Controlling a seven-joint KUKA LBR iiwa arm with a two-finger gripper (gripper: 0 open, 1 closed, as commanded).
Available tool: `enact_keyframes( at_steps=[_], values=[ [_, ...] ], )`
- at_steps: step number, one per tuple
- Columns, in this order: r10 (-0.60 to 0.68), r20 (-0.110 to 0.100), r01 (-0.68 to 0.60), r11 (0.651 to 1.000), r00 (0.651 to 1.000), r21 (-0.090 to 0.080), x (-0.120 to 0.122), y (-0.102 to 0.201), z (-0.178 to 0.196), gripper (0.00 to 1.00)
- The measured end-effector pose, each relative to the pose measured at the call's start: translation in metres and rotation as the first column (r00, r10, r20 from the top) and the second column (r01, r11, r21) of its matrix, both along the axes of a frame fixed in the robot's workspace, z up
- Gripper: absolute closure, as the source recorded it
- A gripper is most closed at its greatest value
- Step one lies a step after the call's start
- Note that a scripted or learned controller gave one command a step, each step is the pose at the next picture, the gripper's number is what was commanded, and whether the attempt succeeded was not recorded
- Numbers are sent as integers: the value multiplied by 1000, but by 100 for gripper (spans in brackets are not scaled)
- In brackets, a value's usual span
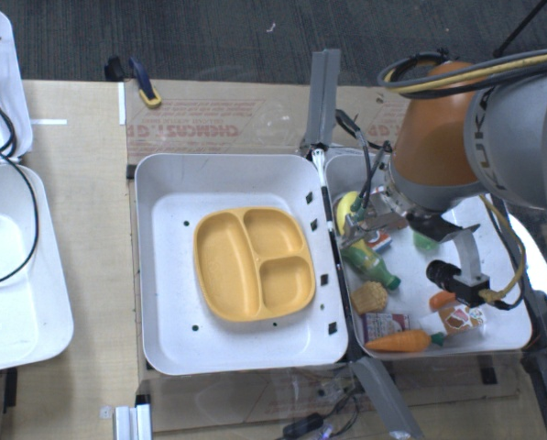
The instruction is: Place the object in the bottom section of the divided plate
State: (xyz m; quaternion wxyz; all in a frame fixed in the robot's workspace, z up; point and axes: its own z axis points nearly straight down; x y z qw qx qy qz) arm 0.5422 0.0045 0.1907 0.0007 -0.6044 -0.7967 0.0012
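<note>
Within the left bin (154,273), a smooth white tray with rounded corners, the divided plate (255,264) is lying flat near the middle, a glossy yellow plastic oval with three shallow wells: one long well along its left side and two smaller wells on the right, stacked one above the other. Its long axis is running from upper right to lower left, slightly tilted against the bin walls. Across the shared wall, in the right bin (507,333), several small toy foods are lying loose: a green bottle (369,266) pointing from upper left to lower right, a yellow banana (346,211) against the wall, a rough tan biscuit (369,296), a small printed box (388,325), and an orange carrot (403,341) lying nearly level along the lower edge with its green top pointing right. Which of these is the task's object cannot be told; all are resting in the right bin, well apart from the plate. Reaching in from the right, the grey arm with its bulging orange band (433,149) is bending down over the right bin, and the gripper (363,225) is hanging low just above the banana and bottle; whether it is open or closed cannot be told.
</note>
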Motion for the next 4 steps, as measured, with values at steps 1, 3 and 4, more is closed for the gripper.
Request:
enact_keyframes(
  at_steps=[1,3,4],
  values=[
    [86,0,-86,996,996,-1,33,77,0,100],
    [253,1,-253,967,967,-1,8,180,29,100],
    [287,1,-287,958,958,-1,21,131,59,100]
  ],
)
